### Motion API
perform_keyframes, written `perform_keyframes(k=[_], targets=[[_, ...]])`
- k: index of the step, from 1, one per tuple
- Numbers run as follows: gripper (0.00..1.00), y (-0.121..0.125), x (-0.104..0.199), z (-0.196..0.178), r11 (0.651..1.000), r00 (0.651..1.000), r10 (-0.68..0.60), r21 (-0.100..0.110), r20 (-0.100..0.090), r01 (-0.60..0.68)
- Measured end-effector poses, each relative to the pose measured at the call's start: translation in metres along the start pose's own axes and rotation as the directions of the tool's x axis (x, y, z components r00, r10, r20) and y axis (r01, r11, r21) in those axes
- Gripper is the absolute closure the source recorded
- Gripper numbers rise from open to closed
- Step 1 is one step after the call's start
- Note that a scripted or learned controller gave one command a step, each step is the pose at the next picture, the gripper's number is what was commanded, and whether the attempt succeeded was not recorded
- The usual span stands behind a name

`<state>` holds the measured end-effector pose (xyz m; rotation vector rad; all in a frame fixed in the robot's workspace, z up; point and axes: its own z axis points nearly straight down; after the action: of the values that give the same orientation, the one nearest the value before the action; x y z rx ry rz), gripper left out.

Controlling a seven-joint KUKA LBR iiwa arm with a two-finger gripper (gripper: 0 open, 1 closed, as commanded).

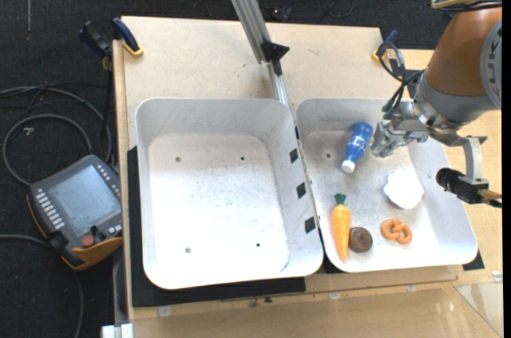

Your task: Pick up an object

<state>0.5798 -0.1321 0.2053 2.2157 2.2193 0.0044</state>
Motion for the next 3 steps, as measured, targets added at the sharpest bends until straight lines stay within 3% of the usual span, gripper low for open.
perform_keyframes(k=[1,3], targets=[[1.0,0.005,0.007,-0.061,1.0,1.0,-0.003,-0.002,0.0,0.003],[1.0,0.002,0.114,-0.052,1.0,1.0,-0.007,0.005,-0.004,0.007]])
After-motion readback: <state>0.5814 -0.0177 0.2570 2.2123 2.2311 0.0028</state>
